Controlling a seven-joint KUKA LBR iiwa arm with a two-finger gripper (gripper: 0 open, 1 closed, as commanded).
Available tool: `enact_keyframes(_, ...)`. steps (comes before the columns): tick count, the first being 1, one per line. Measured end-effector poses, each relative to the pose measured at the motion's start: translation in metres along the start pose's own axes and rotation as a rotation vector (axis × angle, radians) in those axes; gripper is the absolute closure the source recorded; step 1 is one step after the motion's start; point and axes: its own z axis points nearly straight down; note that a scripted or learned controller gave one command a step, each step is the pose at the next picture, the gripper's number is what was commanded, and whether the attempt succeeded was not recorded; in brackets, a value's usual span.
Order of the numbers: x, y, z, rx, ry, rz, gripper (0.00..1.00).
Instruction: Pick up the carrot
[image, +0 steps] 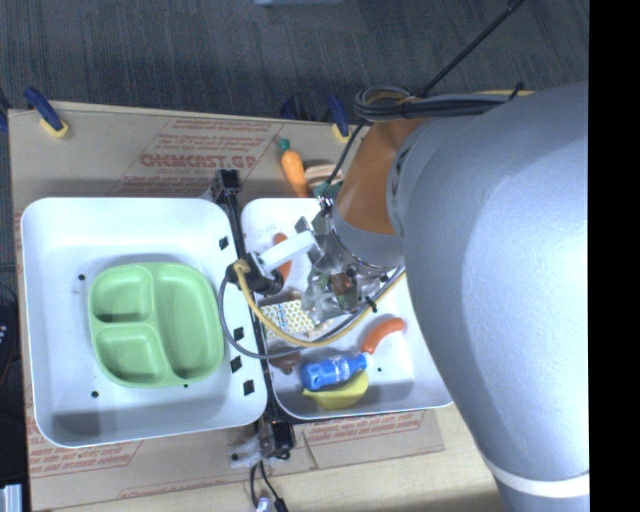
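bins: two white ones on the desk (150, 150) | left bin (50, 300): one green divided plate (155, 322) | right bin (420, 395): one blue thing (330, 372), one yellow thing (335, 397), one orange-red piece (380, 332) | carrot (292, 170): one, lying on the desk just behind the right bin | claw (325, 285): low in the right bin, can't tell its state tbh

left bin (50, 300) roomy around the green divided plate (155, 322), right bin (420, 395) crowded by the arm (480, 260), cables, blue bottle (333, 372), yellow item (335, 397), carrot (293, 172) on the counter (150, 140) beyond the rim, open above
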Motion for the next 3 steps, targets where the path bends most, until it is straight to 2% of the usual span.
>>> enact_keyframes(1, 0.007, -0.063, -0.067, -0.002, 0.004, -0.038, 1.00)
enact_keyframes(2, 0.007, -0.063, -0.077, -0.002, 0.001, -0.042, 1.00)
enact_keyframes(3, 0.069, -0.083, -0.089, -0.003, 0.002, -0.036, 1.00)
